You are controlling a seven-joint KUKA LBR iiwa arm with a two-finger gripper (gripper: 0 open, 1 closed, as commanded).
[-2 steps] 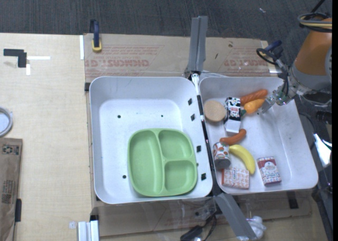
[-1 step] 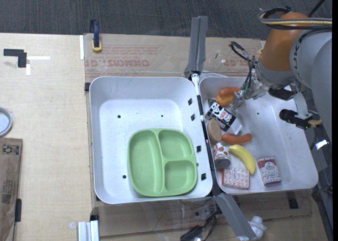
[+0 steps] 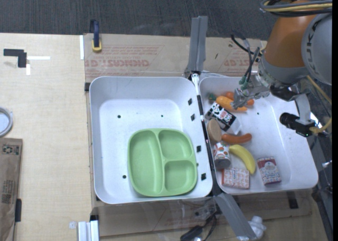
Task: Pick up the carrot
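**Jaws low over the carrot at the back of the right bin**

Take the green plate [image 3: 162,162] as the landmark. It sits in the left bin [image 3: 105,129], three compartments facing up, nothing on it. Left of the plate, beyond the bin wall, the wooden worktop [image 3: 42,103] carries a roll of tape at the picture's edge and a brown paper packet below it.

Right of the plate, across the shared bin wall, the right bin [image 3: 296,171] holds the clutter. Nearest the plate are a small can [image 3: 222,155] and a flat red-and-white packet [image 3: 236,177]; a little further right lie a banana [image 3: 243,158] and a small red carton [image 3: 269,171]. Up and right of the plate are a sausage [image 3: 236,138] and a black-and-white cow-patterned carton [image 3: 221,116].

The carrot [image 3: 227,100] lies furthest up from the plate, near the bin's back wall. Its long axis runs roughly left to right, tilting slightly down toward the right. The jaws [image 3: 244,97] sit over its right-hand end, touching or just above it; the carrot's body stretches away to their left. Whether the jaws are spread or closed, I cannot tell, nor whether the carrot is between them.

Judging from this, the grasp is at hand but sits off-centre; a grip nearer the carrot's middle, jaws across its width, would seem safer.
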